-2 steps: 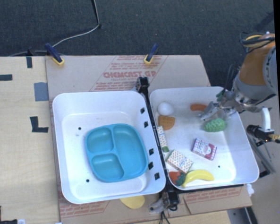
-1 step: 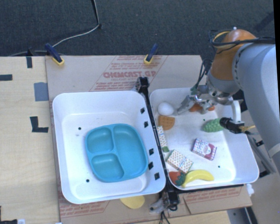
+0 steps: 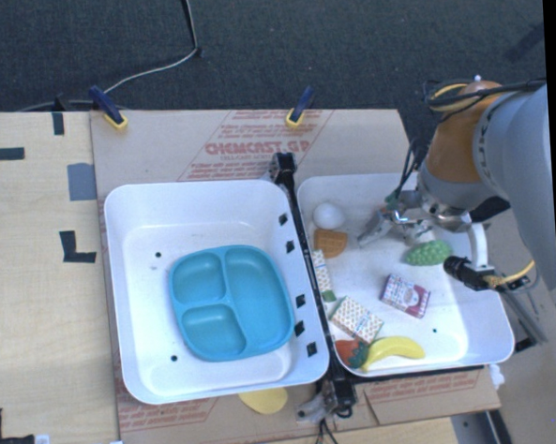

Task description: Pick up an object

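Just below the hand (image 3: pixel 391 221), the green bumpy object (image 3: pixel 426 252) is sitting on the floor of the right bin (image 3: pixel 473 345) — you are hovering close enough to make it the natural target. I cannot tell whether the hand is wide or narrow; nothing is showing between its metal tips. If you are going for the green piece, you are wanting to descend straight and centre over it, since its knobbly round shape is likely rolling off a skewed pinch.

Room is tightening on two sides: the bin's far wall is running just behind the hand, and the arm's black cabling is hanging beside the green piece. Ahead of the hand the white ball (image 3: pixel 328 213) and orange piece (image 3: pixel 331 242) are lying near the divider. Further below, the pink box (image 3: pixel 405 296) is sitting apart with bare floor around it — an easier, flatter alternative — while the banana (image 3: pixel 393 351) is hugging the near wall.
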{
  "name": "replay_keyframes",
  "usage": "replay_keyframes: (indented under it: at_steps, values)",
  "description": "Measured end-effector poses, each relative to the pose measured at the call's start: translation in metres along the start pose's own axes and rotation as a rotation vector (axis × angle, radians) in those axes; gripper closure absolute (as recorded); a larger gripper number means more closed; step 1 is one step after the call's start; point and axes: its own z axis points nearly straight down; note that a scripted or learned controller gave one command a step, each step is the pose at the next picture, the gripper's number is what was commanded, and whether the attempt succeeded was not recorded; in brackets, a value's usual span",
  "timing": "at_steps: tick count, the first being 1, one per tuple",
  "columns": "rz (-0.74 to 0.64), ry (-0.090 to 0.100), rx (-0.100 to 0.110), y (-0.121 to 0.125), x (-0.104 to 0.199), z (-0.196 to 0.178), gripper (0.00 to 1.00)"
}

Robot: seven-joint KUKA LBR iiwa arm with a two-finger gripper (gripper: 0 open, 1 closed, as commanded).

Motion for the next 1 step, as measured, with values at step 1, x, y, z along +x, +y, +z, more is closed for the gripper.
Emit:
replay_keyframes:
  at_steps: [1]
  values:
    - [0.001, 0.000, 0.002, 0.0407, -0.0554, -0.1267, 0.00]
